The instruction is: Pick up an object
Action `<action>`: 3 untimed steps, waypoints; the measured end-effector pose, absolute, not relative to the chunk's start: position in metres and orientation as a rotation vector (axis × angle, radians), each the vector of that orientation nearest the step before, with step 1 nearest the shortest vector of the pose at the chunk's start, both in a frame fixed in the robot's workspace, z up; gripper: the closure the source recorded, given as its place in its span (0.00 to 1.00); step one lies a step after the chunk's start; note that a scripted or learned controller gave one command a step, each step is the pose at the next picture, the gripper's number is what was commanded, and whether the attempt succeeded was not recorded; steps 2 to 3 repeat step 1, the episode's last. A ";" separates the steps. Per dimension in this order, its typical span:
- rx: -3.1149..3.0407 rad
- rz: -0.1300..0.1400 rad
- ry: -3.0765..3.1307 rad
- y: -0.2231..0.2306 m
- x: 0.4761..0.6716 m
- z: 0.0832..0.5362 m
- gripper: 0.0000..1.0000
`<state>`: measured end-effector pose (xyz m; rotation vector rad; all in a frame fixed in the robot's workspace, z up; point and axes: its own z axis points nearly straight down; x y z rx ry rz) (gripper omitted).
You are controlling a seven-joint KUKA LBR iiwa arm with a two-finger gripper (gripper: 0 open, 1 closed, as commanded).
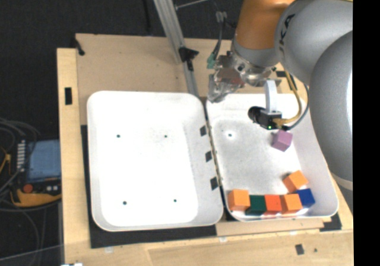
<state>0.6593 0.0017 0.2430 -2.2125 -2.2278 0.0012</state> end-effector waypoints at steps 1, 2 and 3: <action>-2.211 0.002 -2.228 0.057 0.661 0.234 1.00; -2.211 0.002 -2.228 0.057 0.661 0.234 1.00; -2.211 0.002 -2.228 0.057 0.661 0.234 1.00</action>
